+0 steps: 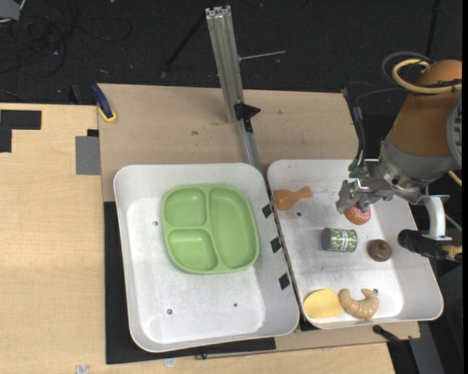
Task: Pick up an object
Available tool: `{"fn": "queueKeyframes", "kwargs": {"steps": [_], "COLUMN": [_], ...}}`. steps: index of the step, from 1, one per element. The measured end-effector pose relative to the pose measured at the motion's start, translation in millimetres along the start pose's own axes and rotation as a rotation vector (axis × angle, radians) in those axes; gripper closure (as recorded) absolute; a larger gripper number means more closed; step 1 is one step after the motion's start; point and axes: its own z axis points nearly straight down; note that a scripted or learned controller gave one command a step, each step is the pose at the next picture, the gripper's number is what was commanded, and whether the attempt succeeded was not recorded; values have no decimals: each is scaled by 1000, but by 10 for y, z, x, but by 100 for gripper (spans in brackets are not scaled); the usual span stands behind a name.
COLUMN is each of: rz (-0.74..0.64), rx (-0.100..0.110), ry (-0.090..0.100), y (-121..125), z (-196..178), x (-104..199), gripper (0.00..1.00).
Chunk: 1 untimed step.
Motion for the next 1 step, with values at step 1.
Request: {"fn": "queueKeyframes", "kwargs": {"steps": [1], "rz": [0], "rx": [0], "ry": [0], "y": [-236], "z": [-79], "x": [557], "gripper": [100]}}
